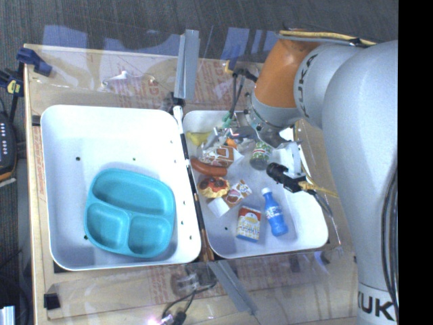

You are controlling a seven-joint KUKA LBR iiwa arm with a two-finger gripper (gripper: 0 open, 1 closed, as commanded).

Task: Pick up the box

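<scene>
The box (248,224), red and white, lies flat in the right bin (312,239), near its front edge, just beside a small blue bottle (274,212). The jaws (229,135) are low over the back part of this bin, among a pile of small toy foods (216,171); I cannot tell how wide they stand. In the left bin (61,131) lies a teal divided tray (130,212).
</scene>
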